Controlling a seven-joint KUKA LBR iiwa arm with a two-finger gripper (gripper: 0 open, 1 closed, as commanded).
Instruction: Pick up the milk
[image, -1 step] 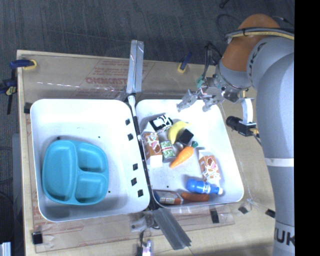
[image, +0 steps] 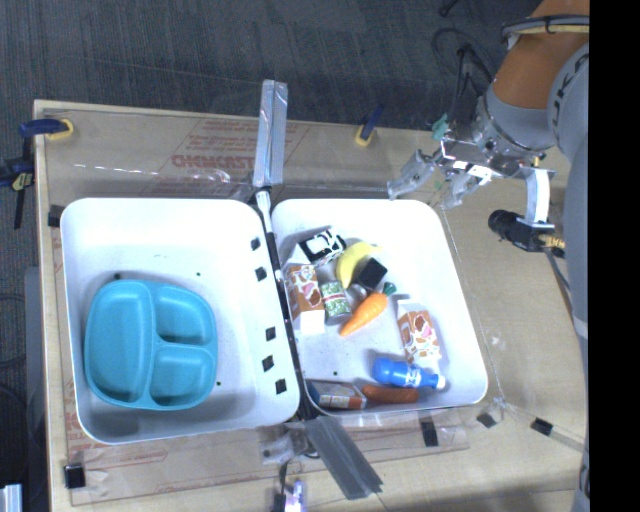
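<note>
The grey arm's two-finger metal gripper (image: 428, 184) is hovering just beyond the far right corner of the right-hand shallow white plastic bin (image: 462, 300), with its fingers standing spread apart and pinching nothing. The small black-and-white cow-patterned milk carton (image: 322, 245) is lying inside that bin near its far left corner, touching a yellow toy banana (image: 352, 262), while an orange toy carrot (image: 364, 311) is resting nearer the bin's middle. A blue-capped bottle (image: 405, 375) is lying near the bin's front wall, and a light-blue divided plastic plate (image: 150, 343) is sitting in the neighbouring bin to the left.

The milk carton (image: 421, 337) has bare floor at its right; carrot (image: 363, 312) and blue bottle (image: 405, 375) crowd its other sides.
</note>
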